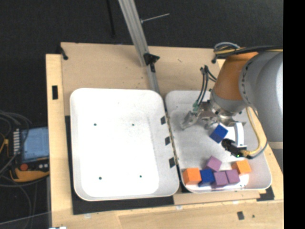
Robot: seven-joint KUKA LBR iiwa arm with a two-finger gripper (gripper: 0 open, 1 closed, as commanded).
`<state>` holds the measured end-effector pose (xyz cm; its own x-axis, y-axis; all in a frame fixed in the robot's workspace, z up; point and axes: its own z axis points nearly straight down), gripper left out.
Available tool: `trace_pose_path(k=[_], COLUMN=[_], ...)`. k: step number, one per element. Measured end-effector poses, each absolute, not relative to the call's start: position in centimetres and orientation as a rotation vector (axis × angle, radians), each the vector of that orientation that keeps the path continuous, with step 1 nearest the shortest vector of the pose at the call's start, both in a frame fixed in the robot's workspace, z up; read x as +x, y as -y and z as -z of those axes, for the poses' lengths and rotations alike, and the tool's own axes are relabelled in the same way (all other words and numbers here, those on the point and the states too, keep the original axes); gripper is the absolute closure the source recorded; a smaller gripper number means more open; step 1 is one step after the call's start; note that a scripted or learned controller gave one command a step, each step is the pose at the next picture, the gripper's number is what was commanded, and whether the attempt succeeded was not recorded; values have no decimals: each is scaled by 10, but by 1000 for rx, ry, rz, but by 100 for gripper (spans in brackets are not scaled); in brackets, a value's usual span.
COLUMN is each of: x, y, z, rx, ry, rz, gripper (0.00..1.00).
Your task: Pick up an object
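Blue cube sits tilted just beneath the gripper, at its five o'clock, in the right bin; whether it is gripped, I cannot tell.

Arm cut off at right edge

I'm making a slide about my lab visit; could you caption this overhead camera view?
Grey arm's gripper holding a small blue cube above the right white bin, over orange, blue and purple blocks.
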<state>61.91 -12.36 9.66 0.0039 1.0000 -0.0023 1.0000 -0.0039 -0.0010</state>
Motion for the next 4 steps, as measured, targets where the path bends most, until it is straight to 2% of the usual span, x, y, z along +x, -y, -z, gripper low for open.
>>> trace_pose_path(k=[1,2,3,4], x=[620,621,630,631], y=[125,125,124,126], z=[-109,-153,-215,-249], rx=[2230,2225,2214,2214], ry=[-2208,-2211,-2219,-2222], rz=[-3,-5,-7,-5], gripper=[100,100,100,100])
